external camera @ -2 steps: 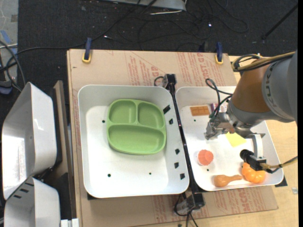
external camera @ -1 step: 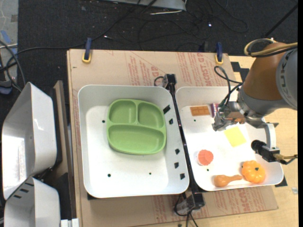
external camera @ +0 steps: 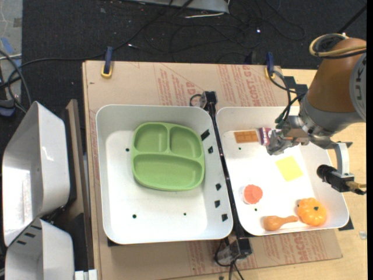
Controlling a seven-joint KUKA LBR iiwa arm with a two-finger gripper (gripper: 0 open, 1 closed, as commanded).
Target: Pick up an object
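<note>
One smooth green three-section tray (external camera: 169, 156); jaws near flat yellow square (external camera: 289, 168), grip state unclear.

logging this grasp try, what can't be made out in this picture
Camera view:
- Small striped item: partly under the tool, too small to name.
- Right bin, far right corner: hidden behind the arm.
- White tubs at left: cut off by the picture's left and bottom edges.

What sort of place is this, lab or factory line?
Probably a robotics research lab: a KUKA arm reaches over the right bin, which holds toy food such as an orange pumpkin, on a cardboard-covered bench with loose cables around.
</note>
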